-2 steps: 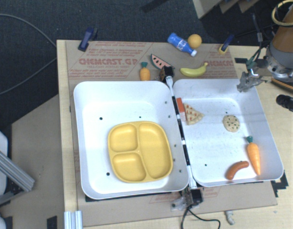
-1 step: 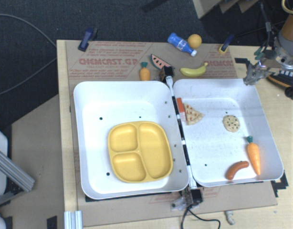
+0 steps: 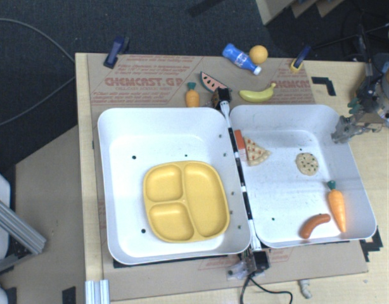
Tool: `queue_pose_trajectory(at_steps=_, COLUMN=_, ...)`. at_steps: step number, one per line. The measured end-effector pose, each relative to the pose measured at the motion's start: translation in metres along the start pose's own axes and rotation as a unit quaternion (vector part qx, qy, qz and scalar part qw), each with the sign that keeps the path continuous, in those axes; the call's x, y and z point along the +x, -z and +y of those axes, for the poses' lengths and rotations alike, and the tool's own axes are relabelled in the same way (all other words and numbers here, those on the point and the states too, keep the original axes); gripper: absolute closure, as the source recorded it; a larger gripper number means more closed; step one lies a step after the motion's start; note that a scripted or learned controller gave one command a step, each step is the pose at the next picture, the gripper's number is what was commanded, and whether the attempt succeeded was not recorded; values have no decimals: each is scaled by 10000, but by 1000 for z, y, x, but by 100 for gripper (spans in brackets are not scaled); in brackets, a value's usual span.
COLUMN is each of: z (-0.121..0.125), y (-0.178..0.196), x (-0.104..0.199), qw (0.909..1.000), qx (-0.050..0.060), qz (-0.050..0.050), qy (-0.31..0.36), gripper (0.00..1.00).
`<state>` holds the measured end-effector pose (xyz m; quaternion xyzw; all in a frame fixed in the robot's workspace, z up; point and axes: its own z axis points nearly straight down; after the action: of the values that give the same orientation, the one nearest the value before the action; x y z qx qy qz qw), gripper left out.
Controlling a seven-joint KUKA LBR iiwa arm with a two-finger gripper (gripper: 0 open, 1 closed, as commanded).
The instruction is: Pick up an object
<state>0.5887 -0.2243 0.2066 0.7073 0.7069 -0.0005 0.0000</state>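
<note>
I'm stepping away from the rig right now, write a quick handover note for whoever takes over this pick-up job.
Gripper: at the upper right rim of the right bin, nothing visibly held; whether it is open or shut cannot be told.
Right bin: pizza slice near the divider, cookie mid-bin, carrot and sausage at the near right corner.
Left bin: yellow divided tray.
On the board behind the bins: banana, blue bottle, orange ball, watermelon slice, small carrot.
Done: nothing picked yet.
Left: grasp and lift one object; the cookie looks nearest.
</note>
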Motion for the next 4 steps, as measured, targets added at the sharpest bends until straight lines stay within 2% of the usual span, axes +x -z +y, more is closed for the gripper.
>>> queue_pose_trajectory(at_steps=1, z=23, y=-32, x=16, qw=10000, qx=4, qz=9, qy=6, gripper=100)
queue_pose_trajectory(at_steps=2, z=39, y=-29, x=0, qw=10000, qx=-18, qz=-6, qy=7, gripper=100)
queue_pose_trajectory(at_steps=3, z=4, y=-45, x=14, qw=10000, qx=0, qz=5, qy=0, gripper=100)
queue_pose_trajectory(at_steps=4, z=19, y=-12, x=7, qw=10000, qx=-20, qz=-7, qy=5, gripper=100)
